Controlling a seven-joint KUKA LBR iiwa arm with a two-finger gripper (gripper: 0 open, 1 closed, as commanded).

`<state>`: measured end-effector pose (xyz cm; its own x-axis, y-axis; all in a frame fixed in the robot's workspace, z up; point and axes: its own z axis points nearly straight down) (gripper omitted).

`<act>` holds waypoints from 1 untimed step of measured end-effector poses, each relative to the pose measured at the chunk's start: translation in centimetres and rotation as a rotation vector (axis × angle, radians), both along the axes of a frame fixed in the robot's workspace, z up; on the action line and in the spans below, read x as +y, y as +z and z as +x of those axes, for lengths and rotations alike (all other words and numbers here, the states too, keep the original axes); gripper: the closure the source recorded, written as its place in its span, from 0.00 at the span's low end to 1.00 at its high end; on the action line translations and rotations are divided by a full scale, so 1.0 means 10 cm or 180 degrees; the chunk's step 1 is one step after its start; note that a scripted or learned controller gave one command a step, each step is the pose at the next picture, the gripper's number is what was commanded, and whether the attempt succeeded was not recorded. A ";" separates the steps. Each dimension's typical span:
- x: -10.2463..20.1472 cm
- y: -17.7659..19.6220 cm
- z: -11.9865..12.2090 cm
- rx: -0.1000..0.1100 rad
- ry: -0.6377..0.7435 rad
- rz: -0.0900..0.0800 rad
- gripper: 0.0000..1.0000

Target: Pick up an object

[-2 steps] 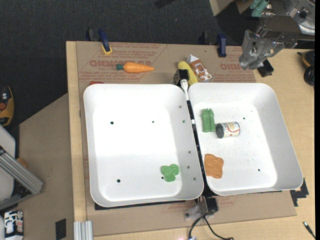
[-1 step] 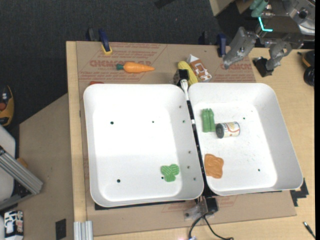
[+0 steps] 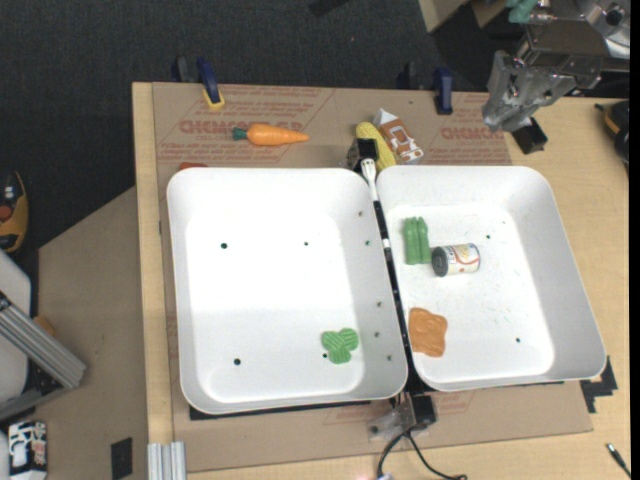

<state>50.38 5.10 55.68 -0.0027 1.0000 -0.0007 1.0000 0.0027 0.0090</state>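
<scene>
Green leafy toy lies farthest left of the gripper, alone in the left bin with open floor all round (easiest descent). Nearer, below the gripper in the right bin, green block and small can almost touch; orange piece hugs the wall. Whether the gripper is spread, I cannot tell; nothing hangs beneath it

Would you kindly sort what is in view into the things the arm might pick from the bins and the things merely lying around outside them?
Candidates for the pick:
- green block, right bin
- small can lying on its side, right bin
- orange piece, right bin
- green leafy piece, left bin

Lying about on the board behind the bins:
- toy carrot
- toy corn
- small packet
</scene>
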 end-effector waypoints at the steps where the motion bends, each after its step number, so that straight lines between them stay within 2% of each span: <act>1: 0.00 -0.01 0.00 0.0005 -0.0002 0.0000 0.00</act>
<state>50.38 5.10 55.62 -0.0022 1.0000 -0.0006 1.0000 0.0022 0.0074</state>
